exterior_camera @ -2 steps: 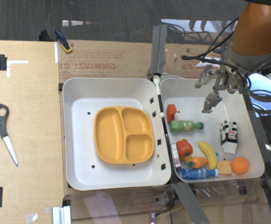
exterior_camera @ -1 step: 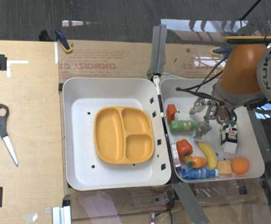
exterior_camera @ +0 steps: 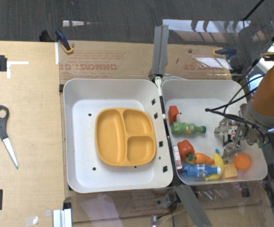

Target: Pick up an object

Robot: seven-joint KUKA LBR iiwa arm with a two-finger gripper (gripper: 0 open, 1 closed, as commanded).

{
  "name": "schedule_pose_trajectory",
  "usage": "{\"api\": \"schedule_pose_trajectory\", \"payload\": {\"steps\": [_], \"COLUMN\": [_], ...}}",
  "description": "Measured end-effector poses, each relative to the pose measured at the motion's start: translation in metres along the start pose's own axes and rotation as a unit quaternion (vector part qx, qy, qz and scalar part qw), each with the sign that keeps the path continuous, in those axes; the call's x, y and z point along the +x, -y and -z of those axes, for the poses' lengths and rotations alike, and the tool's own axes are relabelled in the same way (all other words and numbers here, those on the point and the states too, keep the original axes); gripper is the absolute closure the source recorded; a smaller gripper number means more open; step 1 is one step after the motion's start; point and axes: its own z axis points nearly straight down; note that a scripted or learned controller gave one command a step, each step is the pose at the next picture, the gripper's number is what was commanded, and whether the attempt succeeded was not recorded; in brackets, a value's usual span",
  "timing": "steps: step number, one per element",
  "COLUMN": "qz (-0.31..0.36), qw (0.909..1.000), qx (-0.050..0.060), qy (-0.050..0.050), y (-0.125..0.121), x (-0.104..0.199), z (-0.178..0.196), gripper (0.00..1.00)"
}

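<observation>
1. Two shallow white plastic bins are seen side by side on a pale wooden tabletop (exterior_camera: pixel 23 126), viewed from above at a slant.
2. In the left white bin (exterior_camera: pixel 75 141), a yellow-orange divided plate with three compartments (exterior_camera: pixel 125 136) is laid flat near the middle.
3. The right white bin (exterior_camera: pixel 198 96) is seen to hold a cluster of small toy foods along its near and left sides.
4. A small red block (exterior_camera: pixel 173 113) is placed near the bin's left wall, with a green plastic bottle (exterior_camera: pixel 188 128) lying on its side just below it.
5. A red toy pepper (exterior_camera: pixel 185 148), an orange toy carrot (exterior_camera: pixel 202 158), a yellow toy banana (exterior_camera: pixel 218 161) and a blue bottle lying on its side (exterior_camera: pixel 198 171) are bunched together toward the near wall.
6. A round orange fruit (exterior_camera: pixel 242 161) is set in the near right corner, beside a pale yellow wedge (exterior_camera: pixel 230 172).
7. The metal gripper (exterior_camera: pixel 230 143) is lowered inside the right bin, just left of the orange fruit and above the banana; whether it is spread or pressed together cannot be told, and nothing is visibly pinched.
8. A pair of grey-handled scissors (exterior_camera: pixel 2 131) is laid on the tabletop at far left.
</observation>
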Motion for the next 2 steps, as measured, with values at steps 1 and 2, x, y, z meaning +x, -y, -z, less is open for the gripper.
{"api": "schedule_pose_trajectory", "payload": {"steps": [1, 2], "qz": [-0.079, -0.148], "qw": [0.9968, 0.989], "qx": [0.0, 0.0], "qy": [0.002, -0.001], "y": [-0.04, -0.041], "x": [-0.101, -0.023], "z": [0.001, -0.001], "gripper": [0.0, 0.0]}}
